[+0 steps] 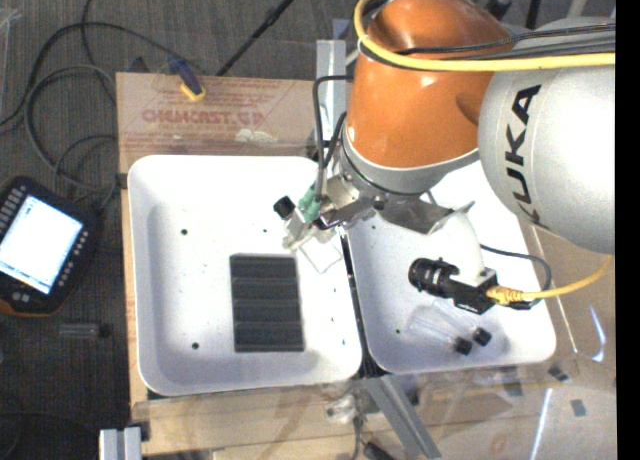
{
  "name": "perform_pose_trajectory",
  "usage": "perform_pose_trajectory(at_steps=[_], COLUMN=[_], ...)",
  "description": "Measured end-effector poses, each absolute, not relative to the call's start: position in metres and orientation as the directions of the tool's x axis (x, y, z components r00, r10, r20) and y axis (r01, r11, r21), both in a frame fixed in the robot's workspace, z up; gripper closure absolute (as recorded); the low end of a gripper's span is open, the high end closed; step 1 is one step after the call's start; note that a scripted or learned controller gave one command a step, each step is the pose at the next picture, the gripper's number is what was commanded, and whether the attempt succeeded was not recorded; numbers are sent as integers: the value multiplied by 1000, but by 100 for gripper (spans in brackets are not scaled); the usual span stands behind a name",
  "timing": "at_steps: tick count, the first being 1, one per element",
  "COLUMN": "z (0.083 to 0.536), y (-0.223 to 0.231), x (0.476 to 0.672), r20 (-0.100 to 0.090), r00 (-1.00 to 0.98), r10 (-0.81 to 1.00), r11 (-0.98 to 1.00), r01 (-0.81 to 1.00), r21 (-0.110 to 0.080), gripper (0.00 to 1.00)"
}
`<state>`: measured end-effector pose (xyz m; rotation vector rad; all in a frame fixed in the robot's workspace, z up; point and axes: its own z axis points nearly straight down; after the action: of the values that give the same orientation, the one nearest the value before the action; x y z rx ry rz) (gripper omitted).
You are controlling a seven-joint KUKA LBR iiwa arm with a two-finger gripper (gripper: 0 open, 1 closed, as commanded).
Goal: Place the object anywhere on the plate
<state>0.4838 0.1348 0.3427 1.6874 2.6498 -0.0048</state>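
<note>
A dark ribbed rectangular plate (267,302) lies flat in the left bin (180,248), toward its front right. My gripper (303,220) hangs over the left bin's right edge, a little above and to the right of the plate's far corner. A small pale translucent piece (322,255) sits just below the gripper by the wall between the bins; whether it is held is hidden. In the right bin (520,348) lie a clear object (430,326) and a small black piece (468,341).
The arm's orange band and grey body cover much of the right bin's back. A black cylindrical unit (440,278) with a yellow cable hangs over the right bin. A pendant with a lit screen (40,246) lies left of the bench, and cardboard (210,118) lies behind the left bin.
</note>
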Motion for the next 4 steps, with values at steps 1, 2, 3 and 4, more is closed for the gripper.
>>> perform_pose_trajectory(at_steps=[1,2,3,4], z=[400,434,426,436], y=[185,192,183,183], x=[522,485,485,486], r20=[-2,-2,-2,-5], r00=[-566,-660,-828,-826], r10=[824,751,561,563], r11=[566,660,828,826], r01=[824,751,561,563], r21=[-1,0,0,0], gripper=[100,100,100,100])
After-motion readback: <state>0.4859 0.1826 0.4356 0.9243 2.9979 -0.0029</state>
